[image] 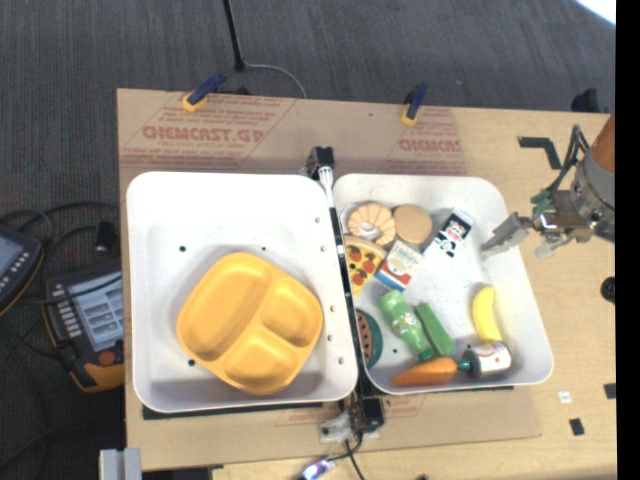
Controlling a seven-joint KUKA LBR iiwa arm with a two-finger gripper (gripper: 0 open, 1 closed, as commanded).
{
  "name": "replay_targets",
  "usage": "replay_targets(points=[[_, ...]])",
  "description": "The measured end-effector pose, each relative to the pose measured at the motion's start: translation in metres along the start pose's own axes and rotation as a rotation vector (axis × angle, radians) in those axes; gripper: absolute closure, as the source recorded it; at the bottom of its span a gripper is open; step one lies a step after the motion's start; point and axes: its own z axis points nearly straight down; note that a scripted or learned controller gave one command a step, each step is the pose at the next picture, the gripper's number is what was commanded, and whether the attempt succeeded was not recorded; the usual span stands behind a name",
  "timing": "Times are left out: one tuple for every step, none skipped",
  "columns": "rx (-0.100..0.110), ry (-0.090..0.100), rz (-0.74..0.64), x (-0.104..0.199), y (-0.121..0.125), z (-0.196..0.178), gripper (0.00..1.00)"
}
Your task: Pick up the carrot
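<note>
Carrot (426,372): lying flat along the near wall of the right bin (520,298), tip toward the left bin, just beside a small red-capped bottle (487,359).
Gripper (521,232): at the right bin's far right rim, well apart from the carrot; fingers spread, nothing between them.
Arm (598,173): reaching in from the right edge, orange band showing at the top.
Banana (485,313): upright along the right side of the right bin, above the bottle.
Green items (410,325): a green bottle and a green stick side by side, just above the carrot.
Far end of right bin: round cookie-like piece (368,220), tan disc (412,224), small cartons.
Left bin (160,208): holding a yellow divided plate (250,320).
Bench (570,368): cardboard sheet clipped at the far edge.
</note>
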Motion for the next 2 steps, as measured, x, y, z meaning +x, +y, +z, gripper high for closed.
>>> replay_targets(points=[[-0.001,0.008,-0.025,-0.02,-0.015,0.165,0.0],[-0.001,0.0,-0.612,-0.027,0.008,0.066,0.0]])
